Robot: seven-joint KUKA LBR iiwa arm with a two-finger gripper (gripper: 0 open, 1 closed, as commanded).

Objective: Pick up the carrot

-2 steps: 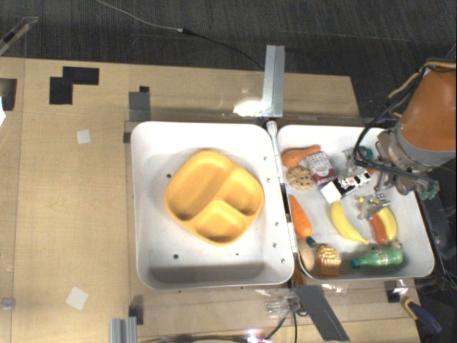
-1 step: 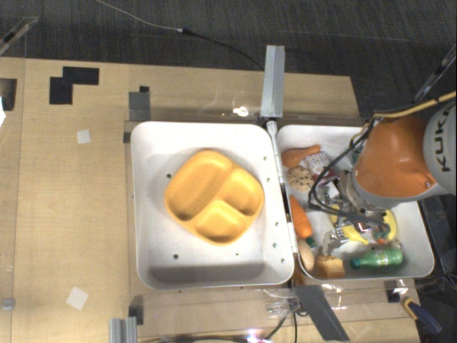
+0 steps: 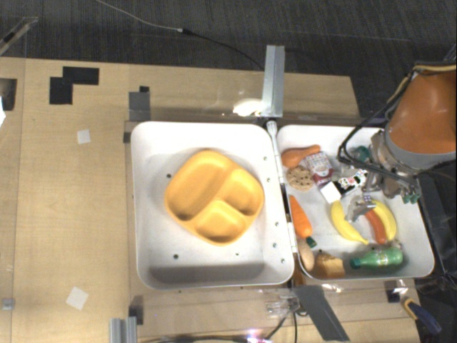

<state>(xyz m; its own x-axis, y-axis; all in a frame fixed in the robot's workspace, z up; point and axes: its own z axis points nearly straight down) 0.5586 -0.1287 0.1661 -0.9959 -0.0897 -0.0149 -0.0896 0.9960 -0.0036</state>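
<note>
Carrot [image 3: 302,219] lies hard against the left wall of the right bin [image 3: 426,263], gripper [image 3: 362,207] near the bananas [image 3: 344,224] – its grip state I cannot tell – so risk is a wall snag or grabbing the hot dog [image 3: 375,226] instead.

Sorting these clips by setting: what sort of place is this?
Probably a robotics lab test bench: two shallow white bins on a wooden bench, a grey arm with an orange band, and toy food like the orange carrot.
</note>
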